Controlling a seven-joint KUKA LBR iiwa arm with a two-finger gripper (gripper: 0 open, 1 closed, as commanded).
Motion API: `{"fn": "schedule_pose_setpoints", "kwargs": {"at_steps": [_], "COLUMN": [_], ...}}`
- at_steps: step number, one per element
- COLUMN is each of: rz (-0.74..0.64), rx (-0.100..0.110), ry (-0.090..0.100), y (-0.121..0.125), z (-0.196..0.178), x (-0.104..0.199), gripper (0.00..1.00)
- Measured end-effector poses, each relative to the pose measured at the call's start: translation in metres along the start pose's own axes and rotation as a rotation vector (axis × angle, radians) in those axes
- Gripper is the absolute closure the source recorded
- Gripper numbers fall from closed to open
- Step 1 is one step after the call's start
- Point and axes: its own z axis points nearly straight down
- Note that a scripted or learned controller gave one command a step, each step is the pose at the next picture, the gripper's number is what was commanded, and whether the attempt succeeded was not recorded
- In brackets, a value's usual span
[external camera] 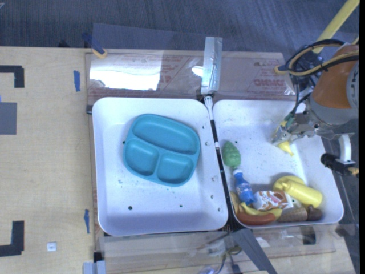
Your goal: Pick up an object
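We see the arm (336,90) as rounded grey housing with a broad orange band above the wrist. Black and yellow cables (308,59) loop beside it. At its end, the gripper (287,136) looks metallic grey, with small green and yellow details.

Right bin (259,116): upper floor open; clutter (276,201) packs the near edge. Left bin (105,153): blue tray (161,149) fills centre, margins free
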Motion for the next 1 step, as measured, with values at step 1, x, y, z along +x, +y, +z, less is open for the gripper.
{"fn": "schedule_pose_setpoints", "kwargs": {"at_steps": [1], "rz": [-0.027], "rx": [0.022], "ry": [0.006], "y": [0.0555], "z": [-0.0778], "x": [0.0382], "gripper": [1.00]}}
